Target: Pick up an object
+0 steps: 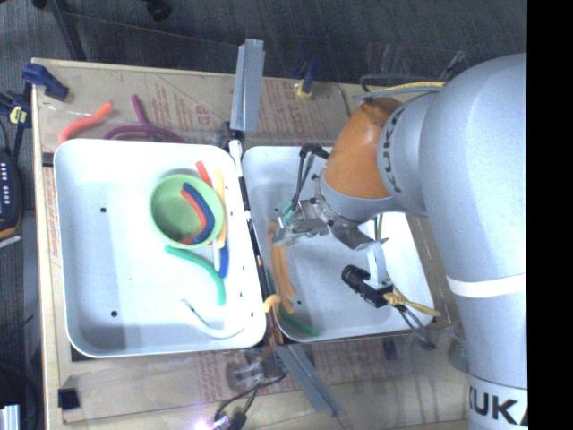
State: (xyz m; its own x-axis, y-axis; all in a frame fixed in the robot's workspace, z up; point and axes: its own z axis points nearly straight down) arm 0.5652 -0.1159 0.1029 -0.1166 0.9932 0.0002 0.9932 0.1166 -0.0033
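We see the gripper [291,228] in the centre of the frame, over the left part of the right bin [327,305]. It hangs under the orange band of the grey arm [474,177], which comes in from the right. From this view we cannot tell if the gripper is open or closed.

Just below the gripper, a tan tube [280,271] lies along the left wall of the right bin. A dark green tube [300,326] lies in the lower left corner of the same bin, near the lower end of the tan one.

In the left bin [107,258], a light green bowl [175,209] stands in the upper middle part. A red tube [202,210] curves inside it, and a blue tube [221,251] and a yellow tube [219,186] are at its right rim. A bright green tube [199,260] bends just below the bowl, and a small white piece [201,316] lies near the lower wall.

On the bench in the upper left of the frame, outside the bins, lie an orange tube [85,122] and a purple tube [143,133].
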